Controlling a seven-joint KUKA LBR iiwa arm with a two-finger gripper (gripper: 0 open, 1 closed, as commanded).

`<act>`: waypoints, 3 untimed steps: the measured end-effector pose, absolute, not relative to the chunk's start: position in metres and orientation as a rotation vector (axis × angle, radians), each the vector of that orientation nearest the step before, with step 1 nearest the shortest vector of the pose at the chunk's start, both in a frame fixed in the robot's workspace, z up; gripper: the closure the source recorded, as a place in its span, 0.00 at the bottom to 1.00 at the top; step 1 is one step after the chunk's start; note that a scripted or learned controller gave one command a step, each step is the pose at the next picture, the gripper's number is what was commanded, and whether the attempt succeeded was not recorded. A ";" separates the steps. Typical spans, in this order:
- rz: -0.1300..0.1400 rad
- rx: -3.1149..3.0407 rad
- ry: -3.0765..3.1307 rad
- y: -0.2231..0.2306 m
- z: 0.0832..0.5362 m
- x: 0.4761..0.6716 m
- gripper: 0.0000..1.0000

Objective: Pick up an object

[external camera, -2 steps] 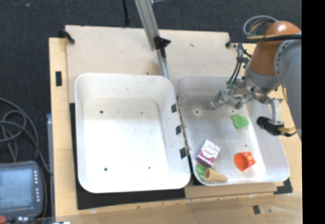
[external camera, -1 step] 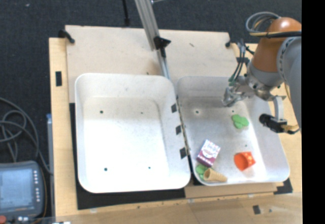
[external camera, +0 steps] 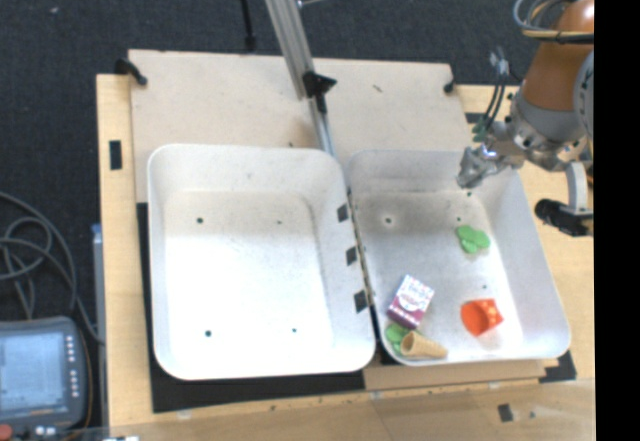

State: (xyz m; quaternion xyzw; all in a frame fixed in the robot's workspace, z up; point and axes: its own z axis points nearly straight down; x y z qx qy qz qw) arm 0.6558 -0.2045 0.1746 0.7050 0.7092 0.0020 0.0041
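Camera view puts me at the right bin's [external camera: 535,259] far edge; whether I'm spread or pinched I cannot tell. Green piece [external camera: 473,239] lies just nearward, below me.

The grey arm [external camera: 560,69] with its orange band comes in from the right side and bends downward toward the left. The orange section sits high, near the upper right, with dark cables looped around it and running down along the wrist. Below the band the grey wrist narrows and tilts down and to the left, ending in the small metallic two-finger end effector [external camera: 472,172]. The end effector points downward at a slant, its tip the lowest and leftmost part of the arm. The tip is too small and blurred to judge how it is set.
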 end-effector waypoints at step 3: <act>0.001 2.216 2.228 -0.105 0.208 0.661 1.00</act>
